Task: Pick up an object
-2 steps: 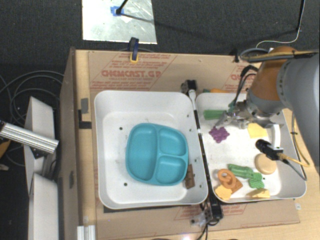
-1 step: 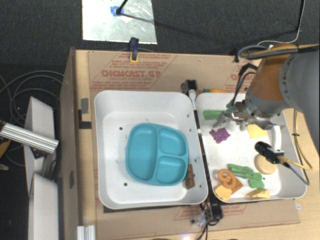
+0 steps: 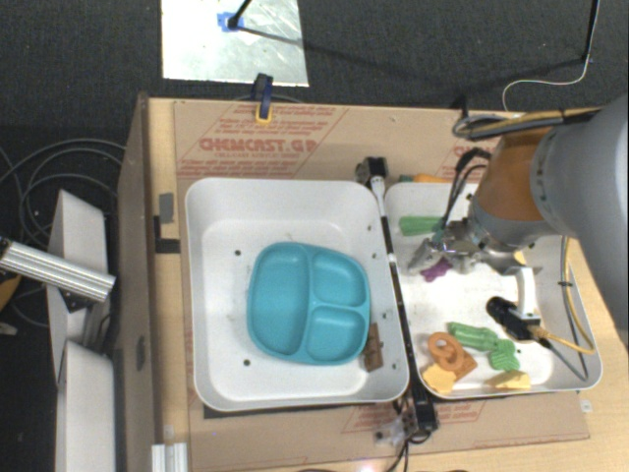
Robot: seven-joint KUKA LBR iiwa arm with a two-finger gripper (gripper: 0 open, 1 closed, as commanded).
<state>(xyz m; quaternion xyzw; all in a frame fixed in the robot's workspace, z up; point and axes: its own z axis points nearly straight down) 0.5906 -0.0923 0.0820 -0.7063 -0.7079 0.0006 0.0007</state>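
The gripper (image 3: 439, 254) hangs low over the right of two white bins (image 3: 575, 357); whether its fingers are open or closed cannot be told, nor whether they hold anything. Right at the fingertips lies one purple piece (image 3: 433, 271). Just above them rests one green block (image 3: 421, 225). Below and to the right sit one green toy (image 3: 480, 338), one orange ring (image 3: 450, 351) and two yellow pieces (image 3: 510, 382). Left of the fingers, the other bin (image 3: 211, 264) holds one blue divided plate (image 3: 307, 302).
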